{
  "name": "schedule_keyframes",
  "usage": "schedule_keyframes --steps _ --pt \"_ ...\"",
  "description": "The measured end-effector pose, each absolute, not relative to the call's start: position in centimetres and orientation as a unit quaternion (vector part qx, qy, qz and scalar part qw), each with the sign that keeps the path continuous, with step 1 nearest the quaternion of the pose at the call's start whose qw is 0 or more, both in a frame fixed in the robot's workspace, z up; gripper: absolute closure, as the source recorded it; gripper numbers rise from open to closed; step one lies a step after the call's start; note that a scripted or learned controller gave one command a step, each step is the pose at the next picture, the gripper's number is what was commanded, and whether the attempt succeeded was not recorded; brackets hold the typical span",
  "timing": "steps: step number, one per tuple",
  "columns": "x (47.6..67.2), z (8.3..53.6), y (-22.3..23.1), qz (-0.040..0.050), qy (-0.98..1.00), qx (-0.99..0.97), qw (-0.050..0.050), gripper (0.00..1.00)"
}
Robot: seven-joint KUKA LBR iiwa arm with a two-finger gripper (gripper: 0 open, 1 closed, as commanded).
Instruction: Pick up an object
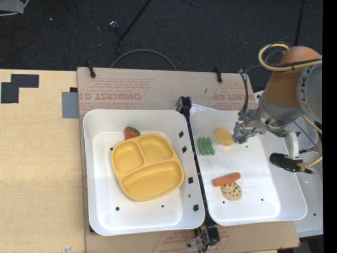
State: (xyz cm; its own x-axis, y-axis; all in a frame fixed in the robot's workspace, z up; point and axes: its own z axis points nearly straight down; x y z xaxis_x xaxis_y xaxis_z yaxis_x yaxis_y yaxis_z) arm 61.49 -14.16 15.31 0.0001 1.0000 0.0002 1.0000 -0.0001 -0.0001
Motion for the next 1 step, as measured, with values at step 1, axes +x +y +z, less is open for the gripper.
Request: schedule_keyframes --steps 1 --pt "61.13 19.67 -14.42 -0.0004 -0.706 -0.708 -0.001 1.00"
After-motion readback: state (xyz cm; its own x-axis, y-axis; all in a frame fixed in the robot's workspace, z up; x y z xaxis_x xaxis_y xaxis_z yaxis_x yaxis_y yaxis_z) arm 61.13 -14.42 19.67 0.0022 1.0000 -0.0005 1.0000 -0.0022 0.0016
